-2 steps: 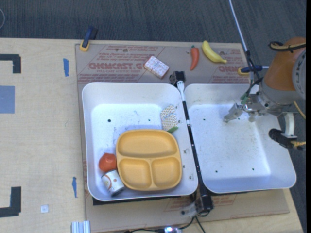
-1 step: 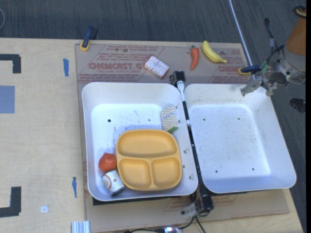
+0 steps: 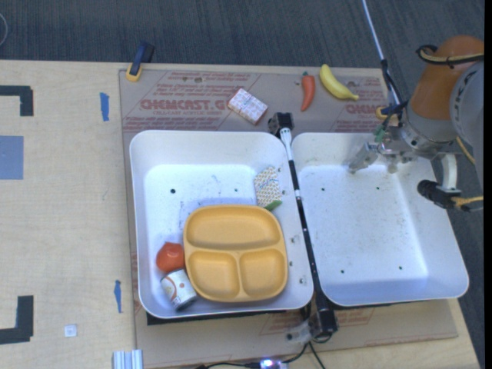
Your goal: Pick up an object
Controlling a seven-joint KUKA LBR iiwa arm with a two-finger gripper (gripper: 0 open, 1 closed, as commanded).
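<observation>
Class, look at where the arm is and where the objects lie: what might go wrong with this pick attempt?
1. The gripper is over the right bin, while the objects lie in the left bin; closing here would likely grab nothing.
2. The red ball and small can sit tight against the yellow tray and the bin wall, leaving little room to grasp.

A yellow-orange tray [image 3: 234,261] is seen in a white bin [image 3: 146,206]. A red pepper [image 3: 307,92] and yellow banana [image 3: 336,82] are seen on printed brown cardboard [image 3: 184,98].
</observation>
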